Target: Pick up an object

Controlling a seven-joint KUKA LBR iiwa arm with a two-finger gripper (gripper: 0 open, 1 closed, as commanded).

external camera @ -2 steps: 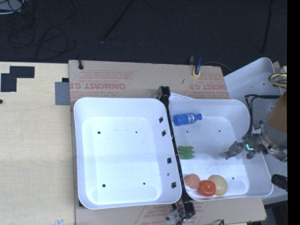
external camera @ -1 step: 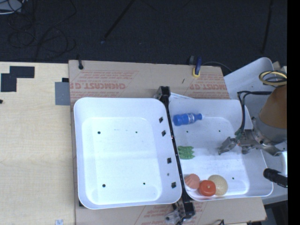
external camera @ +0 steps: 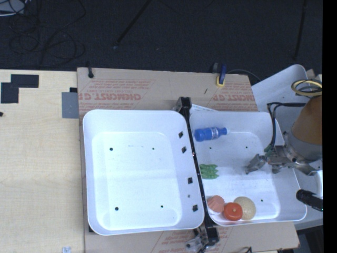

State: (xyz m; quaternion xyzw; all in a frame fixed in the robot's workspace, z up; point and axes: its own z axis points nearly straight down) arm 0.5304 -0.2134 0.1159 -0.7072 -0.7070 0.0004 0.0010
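Here we judge the reach is in hand; our claw [external camera: 256,164] hangs over the right bin [external camera: 263,128], clamped on nothing, though we cannot tell its gap; the bottle [external camera: 210,134] lies well apart by the far wall; we should centre over it, then descend squarely.

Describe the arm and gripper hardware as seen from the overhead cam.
The arm is grey with an orange band above the wrist. A black cable loops beside it. The gripper is small, grey metal, with a green spot at its base.
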